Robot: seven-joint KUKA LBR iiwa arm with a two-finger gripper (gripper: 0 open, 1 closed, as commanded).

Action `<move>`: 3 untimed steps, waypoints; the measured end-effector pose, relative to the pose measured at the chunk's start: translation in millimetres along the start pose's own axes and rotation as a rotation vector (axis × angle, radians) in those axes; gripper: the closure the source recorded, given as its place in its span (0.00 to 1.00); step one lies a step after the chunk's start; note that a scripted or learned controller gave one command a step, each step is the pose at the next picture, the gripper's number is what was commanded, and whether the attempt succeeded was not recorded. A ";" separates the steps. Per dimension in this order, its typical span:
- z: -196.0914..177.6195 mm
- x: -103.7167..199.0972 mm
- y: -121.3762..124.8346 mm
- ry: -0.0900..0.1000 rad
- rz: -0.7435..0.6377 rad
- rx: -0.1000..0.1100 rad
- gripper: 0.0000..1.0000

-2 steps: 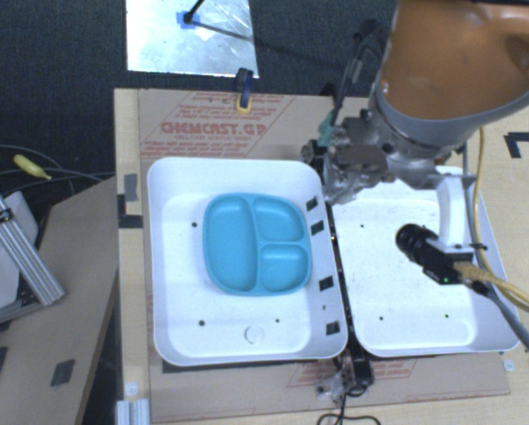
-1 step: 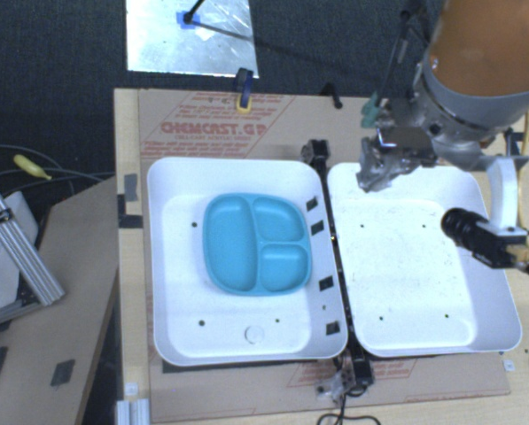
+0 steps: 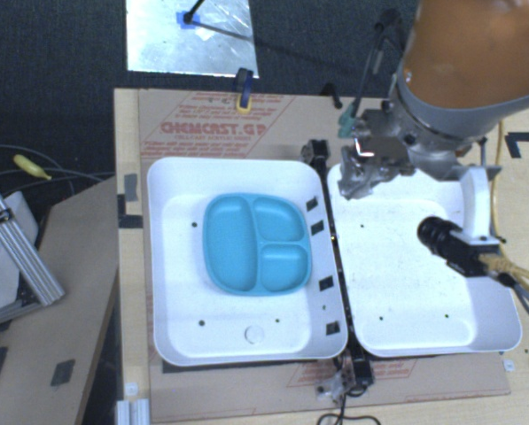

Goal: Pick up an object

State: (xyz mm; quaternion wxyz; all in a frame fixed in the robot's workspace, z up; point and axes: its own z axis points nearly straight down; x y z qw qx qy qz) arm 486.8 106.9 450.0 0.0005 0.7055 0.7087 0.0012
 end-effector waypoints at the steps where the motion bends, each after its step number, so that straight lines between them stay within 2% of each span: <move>1: 11.9 49.0 16.4 0.001 -0.003 0.001 1.00; 2: -0.4 46.3 16.7 0.001 -0.003 -0.003 1.00; 3: 19.1 64.1 -0.6 -0.001 -0.001 0.002 1.00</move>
